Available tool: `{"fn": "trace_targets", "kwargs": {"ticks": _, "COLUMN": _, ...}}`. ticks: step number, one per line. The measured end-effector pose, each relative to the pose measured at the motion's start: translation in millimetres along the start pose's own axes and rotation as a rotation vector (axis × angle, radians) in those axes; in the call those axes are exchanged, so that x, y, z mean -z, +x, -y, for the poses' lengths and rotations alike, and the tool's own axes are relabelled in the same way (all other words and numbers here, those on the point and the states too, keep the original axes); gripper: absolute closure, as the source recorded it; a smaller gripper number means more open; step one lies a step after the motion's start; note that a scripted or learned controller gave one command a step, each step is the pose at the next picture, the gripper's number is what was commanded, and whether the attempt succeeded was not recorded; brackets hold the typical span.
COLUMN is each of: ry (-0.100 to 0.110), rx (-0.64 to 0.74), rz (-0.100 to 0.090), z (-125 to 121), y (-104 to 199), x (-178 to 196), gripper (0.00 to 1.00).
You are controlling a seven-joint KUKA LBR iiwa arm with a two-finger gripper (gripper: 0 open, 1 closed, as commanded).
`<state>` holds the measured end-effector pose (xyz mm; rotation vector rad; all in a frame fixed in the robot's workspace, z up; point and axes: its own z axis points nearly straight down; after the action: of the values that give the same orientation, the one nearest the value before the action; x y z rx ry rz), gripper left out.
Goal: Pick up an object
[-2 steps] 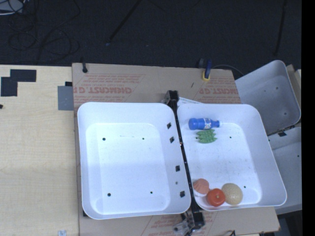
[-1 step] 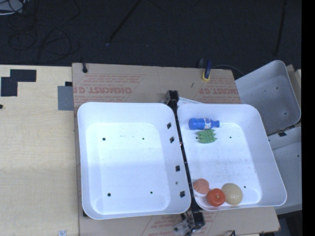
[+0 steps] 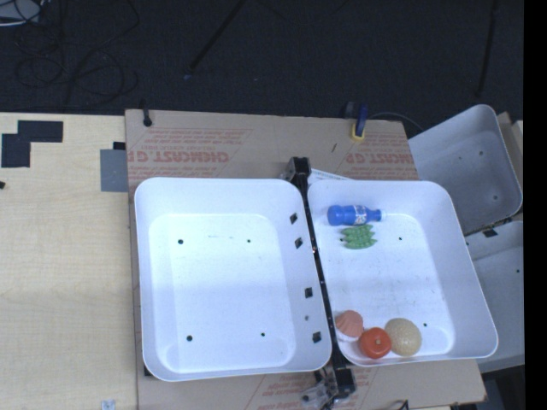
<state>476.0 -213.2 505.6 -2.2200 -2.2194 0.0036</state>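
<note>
A: Picking the blue bottle [image 3: 353,215] looks easiest; it lies on its side at the right bin's [image 3: 461,263] far end, just above the green toy [image 3: 359,237].

B: Agreed, close across its narrow body. Finger state: cannot tell.

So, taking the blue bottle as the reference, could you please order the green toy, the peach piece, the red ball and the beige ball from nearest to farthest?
From the blue bottle, at the far end of the right bin:
1. Green toy, just in front of it.
2. Peach piece, near end, by the divider.
3. Red ball and beige ball, near rim: too close to call.
</note>
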Motion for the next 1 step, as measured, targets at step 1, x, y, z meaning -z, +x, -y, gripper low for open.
{"fn": "trace_targets", "kwargs": {"ticks": 1, "ry": 0.000, "rx": 0.000, "rz": 0.000, "z": -0.2, "y": 0.2, "x": -13.8, "gripper": 1.00}}
